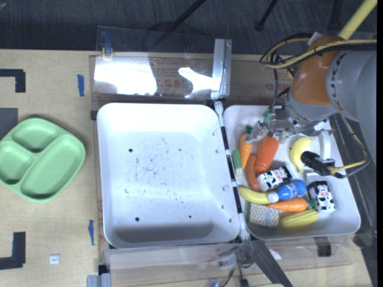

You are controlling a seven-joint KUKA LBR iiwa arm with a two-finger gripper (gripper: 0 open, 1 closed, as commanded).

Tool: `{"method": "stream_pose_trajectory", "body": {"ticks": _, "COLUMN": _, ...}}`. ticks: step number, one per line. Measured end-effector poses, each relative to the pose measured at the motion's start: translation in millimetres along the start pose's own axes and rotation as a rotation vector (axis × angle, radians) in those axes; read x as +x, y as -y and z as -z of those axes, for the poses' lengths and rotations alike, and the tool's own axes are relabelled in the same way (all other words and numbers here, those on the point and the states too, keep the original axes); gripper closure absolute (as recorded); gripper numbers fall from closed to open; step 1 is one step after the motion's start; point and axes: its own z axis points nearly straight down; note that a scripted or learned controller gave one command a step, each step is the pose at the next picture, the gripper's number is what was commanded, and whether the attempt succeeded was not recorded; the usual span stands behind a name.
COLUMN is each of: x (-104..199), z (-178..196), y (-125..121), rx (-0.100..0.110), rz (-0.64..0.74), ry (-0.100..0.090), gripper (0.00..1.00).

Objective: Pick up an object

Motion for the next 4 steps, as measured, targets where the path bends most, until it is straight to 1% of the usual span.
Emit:
{"method": "stream_pose_trajectory", "body": {"ticks": 1, "x": -0.9, "z": 9.0, "y": -0.1, "rx": -0.001, "rz": -0.002, "ry": 0.0, "gripper": 1.0}}
{"method": "stream_pose_trajectory", "body": {"ticks": 2, "x": 4.4, "z": -17.9, "y": 69.6, "rx": 0.008, "rz": -0.221, "ry": -0.004, "gripper": 1.0}}
{"method": "stream_pose_trajectory", "body": {"ticks": 3, "x": -3.3, "z": 45.6, "y": 82.5, "rx": 0.015, "rz": -0.54, "ry": 0.0, "gripper": 1.0}}
{"method": "stream_pose_trajectory", "body": {"ticks": 4, "x": 32.2, "z": 109.2, "y": 90.5, "rx": 0.017, "rz": -0.686, "ry": 0.001, "gripper": 1.0}}
